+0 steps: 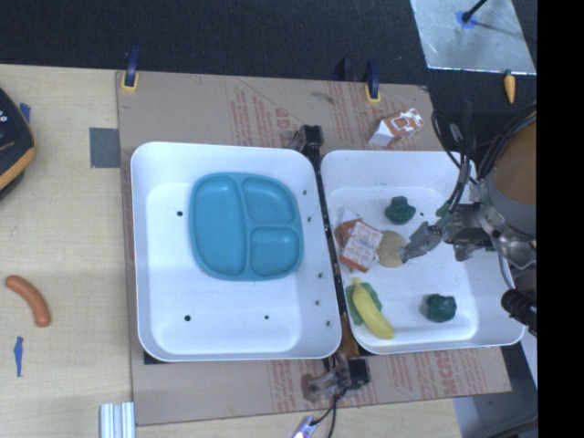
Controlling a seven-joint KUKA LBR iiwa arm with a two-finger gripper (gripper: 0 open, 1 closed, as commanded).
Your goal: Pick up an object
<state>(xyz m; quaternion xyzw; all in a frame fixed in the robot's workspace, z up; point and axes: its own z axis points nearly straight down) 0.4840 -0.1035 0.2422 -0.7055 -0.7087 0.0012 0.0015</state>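
Note:
The right bin (pixel 456 176) holds several small items. A red-and-white packet (pixel 359 245) lies at its left side, with a tan round piece (pixel 391 250) touching it. A dark green lump (pixel 399 211) sits further back and another green lump (pixel 440 307) near the front. A yellow banana with a green end (pixel 370 309) lies at the front left. My gripper (pixel 420 243) reaches in from the right, low over the bin, its tip right beside the tan round piece. Nothing is visibly held.
The left bin (pixel 155 327) holds a blue divided plate (pixel 245 225). Outside the bins, a small carton (pixel 397 128) lies on the cardboard behind the right bin. A sausage (pixel 29 300) and a black-and-yellow device (pixel 11 144) rest on the bench at far left.

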